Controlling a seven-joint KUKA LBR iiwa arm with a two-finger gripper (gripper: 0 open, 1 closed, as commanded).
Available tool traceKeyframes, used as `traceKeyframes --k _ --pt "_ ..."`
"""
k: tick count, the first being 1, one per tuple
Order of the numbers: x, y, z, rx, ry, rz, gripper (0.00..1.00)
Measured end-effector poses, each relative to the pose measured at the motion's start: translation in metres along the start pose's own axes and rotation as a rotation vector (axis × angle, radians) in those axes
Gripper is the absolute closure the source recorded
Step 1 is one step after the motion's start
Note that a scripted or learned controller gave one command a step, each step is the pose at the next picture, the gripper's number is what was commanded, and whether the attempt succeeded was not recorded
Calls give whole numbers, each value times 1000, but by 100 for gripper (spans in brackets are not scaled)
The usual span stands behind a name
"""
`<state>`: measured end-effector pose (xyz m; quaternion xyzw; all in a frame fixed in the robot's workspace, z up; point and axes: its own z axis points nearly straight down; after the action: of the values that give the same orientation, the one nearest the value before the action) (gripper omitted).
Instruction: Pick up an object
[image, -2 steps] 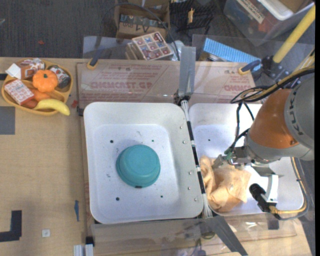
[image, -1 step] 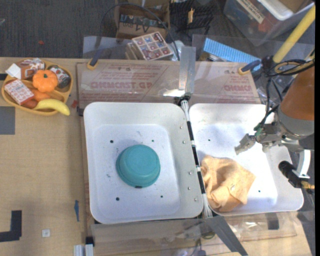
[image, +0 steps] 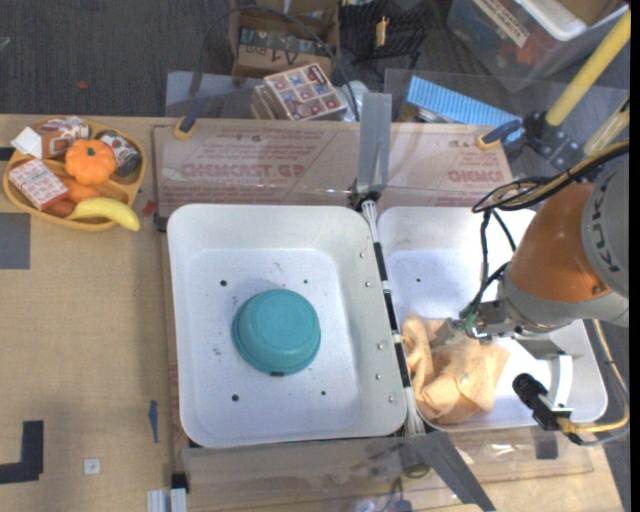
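Note:
A teal bowl (image: 277, 331) lies upside down in the middle of the left bin (image: 200, 250). A tan, crumpled soft object (image: 452, 377) lies at the near left of the right bin (image: 430, 245). The arm's orange band (image: 560, 255) and grey wrist hang over the right bin. My gripper (image: 478, 325) reaches down onto the upper right of the tan object; its fingers are hidden by the wrist and the object's folds.
A yellow bowl (image: 75, 172) with a banana, a small pumpkin and boxes stands on the bench at the far left. Cardboard panels (image: 260, 165) line the bins' far side. Black cables (image: 495, 225) loop over the right bin.

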<state>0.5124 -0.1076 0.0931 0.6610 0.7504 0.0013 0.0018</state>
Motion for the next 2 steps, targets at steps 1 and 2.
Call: traceKeyframes --k 1,2 --pt "-24 48 -1 0 -1 -117 0" --pt "0 48 2 -8 -4 -148 0"
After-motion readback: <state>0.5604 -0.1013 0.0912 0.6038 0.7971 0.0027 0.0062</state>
